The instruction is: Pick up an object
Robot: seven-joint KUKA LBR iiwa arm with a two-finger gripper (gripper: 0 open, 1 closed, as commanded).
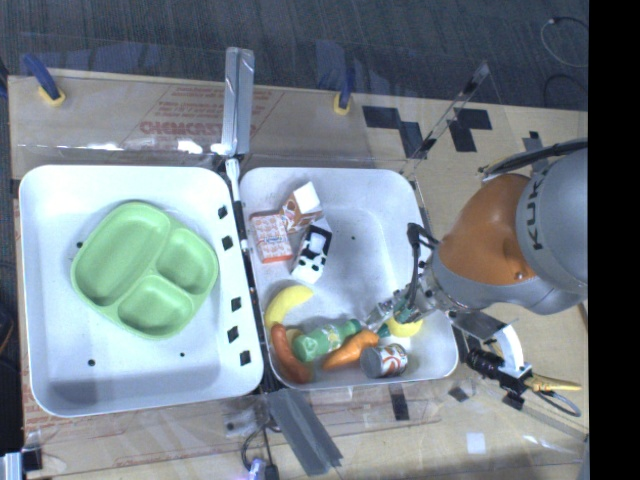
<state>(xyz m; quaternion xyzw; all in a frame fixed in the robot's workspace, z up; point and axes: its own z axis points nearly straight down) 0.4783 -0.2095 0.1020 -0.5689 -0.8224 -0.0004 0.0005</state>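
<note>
My arm (560, 218) presents a smooth grey rounded housing bearing part of the dark KUKA lettering on its side. A broad glossy orange band (485, 238) wraps the segment above my wrist. Below it, the wrist section is grey. My gripper (402, 308) is a small assembly of dark and metallic parts; a thin black cable (420, 243) loops beside it.

Arm (520, 238) bent, claw (398, 313) lowered.
</note>
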